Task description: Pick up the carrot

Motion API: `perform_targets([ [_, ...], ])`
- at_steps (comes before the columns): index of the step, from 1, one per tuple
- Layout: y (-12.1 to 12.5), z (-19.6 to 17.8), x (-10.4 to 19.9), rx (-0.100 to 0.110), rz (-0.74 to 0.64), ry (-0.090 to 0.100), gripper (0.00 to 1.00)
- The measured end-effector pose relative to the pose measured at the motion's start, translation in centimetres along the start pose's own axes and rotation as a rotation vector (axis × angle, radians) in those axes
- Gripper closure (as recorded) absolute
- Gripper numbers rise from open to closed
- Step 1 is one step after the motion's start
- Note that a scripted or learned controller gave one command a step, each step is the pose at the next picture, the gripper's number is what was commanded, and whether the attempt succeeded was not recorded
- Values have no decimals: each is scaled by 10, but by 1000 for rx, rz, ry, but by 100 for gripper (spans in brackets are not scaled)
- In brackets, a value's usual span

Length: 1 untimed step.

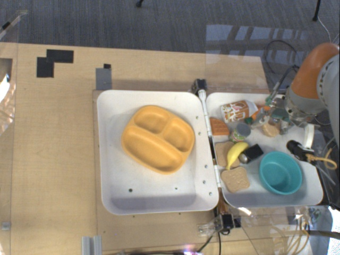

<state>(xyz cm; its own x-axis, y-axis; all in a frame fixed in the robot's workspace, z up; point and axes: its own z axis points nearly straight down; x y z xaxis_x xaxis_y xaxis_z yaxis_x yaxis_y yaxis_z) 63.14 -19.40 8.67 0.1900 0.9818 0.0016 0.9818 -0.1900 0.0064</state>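
The right bin (pixel 316 191) holds several play foods. A small orange piece, which looks like the carrot (pixel 258 113), lies at the back of this bin between a white carton (pixel 236 111) and the gripper. It is partly hidden and I cannot make out its full shape. My gripper (pixel 276 117) is low over the bin's back right part, just right of that orange piece and above a beige round item (pixel 271 129). I cannot tell whether it touches either one.
The left bin (pixel 109 142) carries a yellow divided plate (pixel 158 138). In the right bin lie an orange-red block (pixel 218 126), a grey cap (pixel 243 129), a banana (pixel 236 153), a black object (pixel 253 152), toast (pixel 235 180) and a teal bowl (pixel 280 173). Cables run along the right side.
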Motion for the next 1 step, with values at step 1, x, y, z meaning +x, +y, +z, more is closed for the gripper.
perform_targets([
  [1, -29, -158, -3, -14, -361, -7, 0],
])
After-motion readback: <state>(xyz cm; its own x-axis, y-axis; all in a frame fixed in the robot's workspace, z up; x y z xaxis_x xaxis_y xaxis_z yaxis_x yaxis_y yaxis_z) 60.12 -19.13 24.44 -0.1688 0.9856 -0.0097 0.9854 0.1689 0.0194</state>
